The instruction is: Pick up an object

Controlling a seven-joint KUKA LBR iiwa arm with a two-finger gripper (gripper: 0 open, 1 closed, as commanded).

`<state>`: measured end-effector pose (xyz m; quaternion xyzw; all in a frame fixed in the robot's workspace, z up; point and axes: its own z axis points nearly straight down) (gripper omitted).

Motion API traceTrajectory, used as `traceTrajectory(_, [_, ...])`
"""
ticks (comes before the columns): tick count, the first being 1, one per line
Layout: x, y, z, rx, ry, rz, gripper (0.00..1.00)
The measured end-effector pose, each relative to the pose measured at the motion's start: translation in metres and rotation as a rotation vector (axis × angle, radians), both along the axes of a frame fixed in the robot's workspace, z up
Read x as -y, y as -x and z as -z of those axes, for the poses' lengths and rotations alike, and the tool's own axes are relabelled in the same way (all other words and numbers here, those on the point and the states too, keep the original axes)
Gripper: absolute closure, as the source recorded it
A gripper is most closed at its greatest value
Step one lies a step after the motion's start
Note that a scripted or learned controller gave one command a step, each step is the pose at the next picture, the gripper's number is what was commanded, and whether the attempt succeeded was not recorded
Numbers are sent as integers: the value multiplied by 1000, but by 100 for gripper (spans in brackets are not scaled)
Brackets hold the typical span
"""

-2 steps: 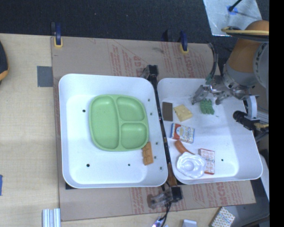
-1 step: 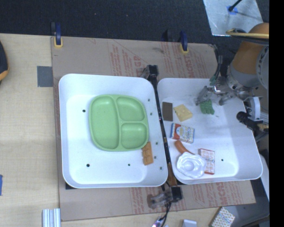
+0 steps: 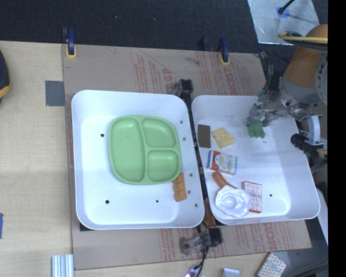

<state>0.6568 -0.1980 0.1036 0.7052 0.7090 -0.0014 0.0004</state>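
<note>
The gripper (image 3: 258, 119) hangs over the upper part of the right bin (image 3: 294, 172), at the end of the grey arm (image 3: 303, 68) that comes in from the right. A small green object (image 3: 256, 131) is at its tip. It looks to be between the fingers, but I cannot tell for sure if the gripper is closed on it or only touching it from above.

Left of the gripper, in the same bin, lie a yellow piece (image 3: 222, 137) and, just beside that, a dark brown block (image 3: 204, 135). Below and left of the gripper there is a small packet (image 3: 224, 163), then an orange stick (image 3: 221, 179), a second packet (image 3: 252, 193) and a white round lid (image 3: 231, 202), which touch or nearly touch each other.

Far to the left of the gripper is the left bin (image 3: 86, 154). It bears a green divided plate (image 3: 145, 149). A small orange-brown piece (image 3: 179, 187) lies just beside the plate, at its lower right corner. Both bins stand on the surface (image 3: 29, 154).
</note>
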Motion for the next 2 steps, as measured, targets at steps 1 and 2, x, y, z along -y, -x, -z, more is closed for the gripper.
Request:
traceTrajectory(1, [-66, -2, -92, 9, -3, -4, 100])
traceTrajectory(2, [-118, 25, -131, -1, -4, -2, 100])
